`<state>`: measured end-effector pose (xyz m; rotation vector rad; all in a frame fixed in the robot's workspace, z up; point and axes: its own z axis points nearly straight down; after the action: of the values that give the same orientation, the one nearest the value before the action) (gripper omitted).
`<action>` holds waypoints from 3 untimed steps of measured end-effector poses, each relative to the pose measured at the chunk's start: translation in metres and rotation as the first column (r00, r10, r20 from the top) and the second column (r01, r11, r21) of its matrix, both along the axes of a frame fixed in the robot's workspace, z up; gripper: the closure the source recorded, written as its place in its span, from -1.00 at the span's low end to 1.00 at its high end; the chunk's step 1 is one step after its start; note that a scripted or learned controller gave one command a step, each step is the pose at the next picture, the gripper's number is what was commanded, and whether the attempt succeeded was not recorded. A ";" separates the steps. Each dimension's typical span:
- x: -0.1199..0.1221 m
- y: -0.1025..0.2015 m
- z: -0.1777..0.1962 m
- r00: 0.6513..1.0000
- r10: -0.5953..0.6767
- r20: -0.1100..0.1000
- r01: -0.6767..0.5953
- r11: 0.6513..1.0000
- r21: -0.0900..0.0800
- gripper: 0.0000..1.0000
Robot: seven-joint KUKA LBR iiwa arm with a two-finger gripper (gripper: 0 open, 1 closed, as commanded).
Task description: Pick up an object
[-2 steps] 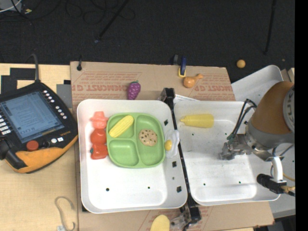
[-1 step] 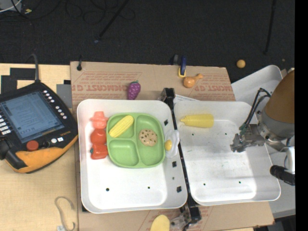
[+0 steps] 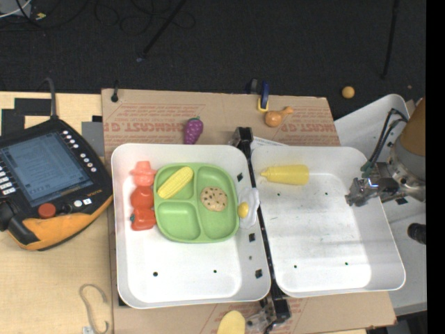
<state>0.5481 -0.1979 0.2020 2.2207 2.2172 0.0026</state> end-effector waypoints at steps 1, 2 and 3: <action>0.000 -0.001 0.027 1.000 0.000 -0.003 0.000 1.000 0.001 1.00; -0.005 0.049 0.036 1.000 0.005 -0.006 -0.005 1.000 0.004 1.00; -0.007 0.103 0.023 1.000 0.005 -0.008 -0.005 1.000 0.004 1.00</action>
<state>0.5411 -0.0947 0.2247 2.2208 2.2291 -0.0010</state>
